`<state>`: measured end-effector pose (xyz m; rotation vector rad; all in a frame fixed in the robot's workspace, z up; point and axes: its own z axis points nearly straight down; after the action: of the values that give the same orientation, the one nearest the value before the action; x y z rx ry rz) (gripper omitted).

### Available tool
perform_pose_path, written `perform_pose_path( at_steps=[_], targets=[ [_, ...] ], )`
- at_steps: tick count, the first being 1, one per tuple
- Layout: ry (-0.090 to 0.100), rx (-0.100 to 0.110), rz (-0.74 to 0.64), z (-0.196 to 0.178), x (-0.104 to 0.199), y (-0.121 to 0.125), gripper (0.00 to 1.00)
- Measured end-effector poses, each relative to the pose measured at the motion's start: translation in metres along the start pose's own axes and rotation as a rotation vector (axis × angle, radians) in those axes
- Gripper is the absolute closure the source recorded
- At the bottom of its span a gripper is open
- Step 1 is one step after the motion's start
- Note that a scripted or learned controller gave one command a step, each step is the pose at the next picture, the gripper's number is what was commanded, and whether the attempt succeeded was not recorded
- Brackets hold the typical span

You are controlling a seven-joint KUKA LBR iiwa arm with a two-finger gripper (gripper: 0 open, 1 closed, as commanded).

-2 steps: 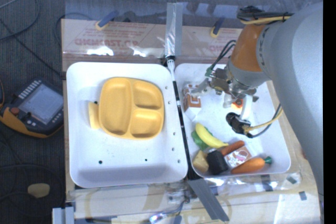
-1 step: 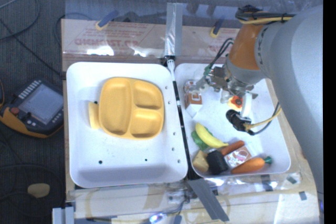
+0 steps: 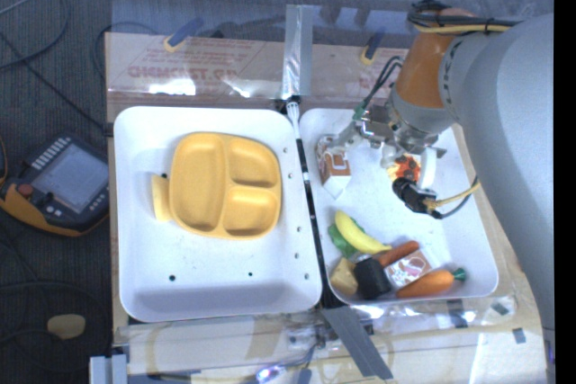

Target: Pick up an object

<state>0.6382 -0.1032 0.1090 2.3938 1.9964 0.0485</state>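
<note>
Table with two white bins, yellow divided tray (image 3: 225, 184) in left bin (image 3: 135, 283), hand (image 3: 389, 139) low in right bin's (image 3: 481, 261) far end, grip state unclear, banana (image 3: 360, 234), carrot (image 3: 427, 283) at its near end

1. Banana (image 3: 360, 235), yellow, lies slantwise mid right bin (image 3: 468, 220).
2. Carrot (image 3: 427, 283), orange, lies along that bin's near edge.
3. Small brown-and-white carton (image 3: 334, 166) sits by its left wall.

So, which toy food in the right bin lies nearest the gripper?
The small carton, apart from the others, just left of the gripper. The banana and carrot lie lower.
</note>
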Motion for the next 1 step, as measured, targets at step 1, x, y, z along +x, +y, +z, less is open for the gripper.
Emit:
perform_pose_path(
  at_steps=[1],
  targets=[
    [-0.016,0.044,0.081,-0.0578,-0.0169,0.0358,0.00]
  ],
)
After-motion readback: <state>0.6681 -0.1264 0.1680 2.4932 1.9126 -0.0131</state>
